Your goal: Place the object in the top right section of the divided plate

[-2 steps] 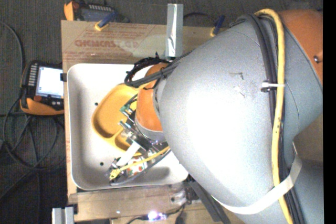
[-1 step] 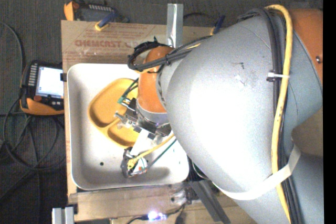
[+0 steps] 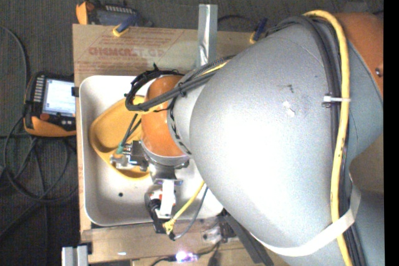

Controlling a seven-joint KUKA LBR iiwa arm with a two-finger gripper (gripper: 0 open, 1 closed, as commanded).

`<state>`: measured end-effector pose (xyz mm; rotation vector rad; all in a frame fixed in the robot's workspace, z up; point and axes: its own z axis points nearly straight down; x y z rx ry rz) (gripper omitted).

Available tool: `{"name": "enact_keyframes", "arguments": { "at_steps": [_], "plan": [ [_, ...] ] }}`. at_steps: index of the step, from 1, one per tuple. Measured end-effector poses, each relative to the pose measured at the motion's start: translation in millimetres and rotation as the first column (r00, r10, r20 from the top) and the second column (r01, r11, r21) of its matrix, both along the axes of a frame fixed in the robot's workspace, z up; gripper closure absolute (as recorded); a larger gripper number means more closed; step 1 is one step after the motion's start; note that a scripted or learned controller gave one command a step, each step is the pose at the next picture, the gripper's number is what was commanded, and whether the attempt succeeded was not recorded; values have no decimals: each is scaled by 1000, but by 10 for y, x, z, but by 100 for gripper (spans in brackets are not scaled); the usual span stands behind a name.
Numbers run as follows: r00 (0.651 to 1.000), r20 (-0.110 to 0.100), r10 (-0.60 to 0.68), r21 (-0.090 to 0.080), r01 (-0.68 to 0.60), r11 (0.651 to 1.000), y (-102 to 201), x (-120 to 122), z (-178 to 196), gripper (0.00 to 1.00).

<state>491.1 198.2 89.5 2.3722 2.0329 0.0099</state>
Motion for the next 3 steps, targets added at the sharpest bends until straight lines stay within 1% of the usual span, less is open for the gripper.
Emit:
{"name": "enact_keyframes", "arguments": {
  "at_steps": [1,2,3],
  "plan": [
    [982,-1,191,0,-191,982,-198,-2,5,0],
    [894,-5,447,5,-447,894,-504,122,8,0],
    [939,-19,343,5,-343,939,-788,1038,1175,0]
  ]
}}
